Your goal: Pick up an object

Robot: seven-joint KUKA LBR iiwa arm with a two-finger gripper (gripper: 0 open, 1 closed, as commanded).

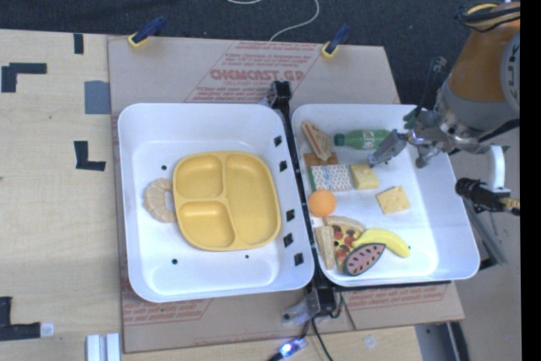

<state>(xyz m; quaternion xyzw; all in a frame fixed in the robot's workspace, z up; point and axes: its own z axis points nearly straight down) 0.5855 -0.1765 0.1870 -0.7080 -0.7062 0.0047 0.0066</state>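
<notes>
A cardboard-covered bench (254, 72) holds two bins; the gripper (397, 146), empty, fingers spread, hovers beside the green bottle (362, 138), likely targeting it.

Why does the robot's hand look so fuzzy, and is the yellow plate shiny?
In the camera view, the gripper above the right bin looks soft and smeared, while the toy food such as the banana is clearer. The yellow plate in the left bin shows only mild glare; light is even, shadows faint.
</notes>
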